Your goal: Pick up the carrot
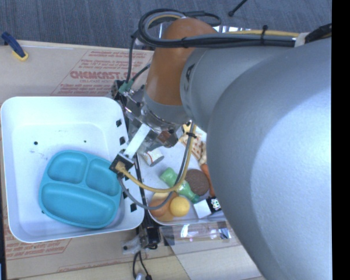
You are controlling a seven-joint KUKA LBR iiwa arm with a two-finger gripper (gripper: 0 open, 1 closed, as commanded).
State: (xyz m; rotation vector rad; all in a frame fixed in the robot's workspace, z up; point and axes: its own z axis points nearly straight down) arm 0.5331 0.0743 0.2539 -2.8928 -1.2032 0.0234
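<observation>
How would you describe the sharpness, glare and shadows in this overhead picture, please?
In the camera view, the grey arm looms close to the lens and looks soft, hiding much of the right bin; the blue tray in the left bin is fairly sharp; the left bin's white floor is brightly lit with only mild shading along its walls; the small items under the arm lie in its shadow.

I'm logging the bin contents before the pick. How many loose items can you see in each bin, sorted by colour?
Left bin:
Blue tray: 1

Right bin, as far as the arm leaves it in view:
Green piece: 1
Yellow ball: 1
Brown round piece: 1
Orange piece: 1
White and brown piece: 1

Total: 6
</observation>
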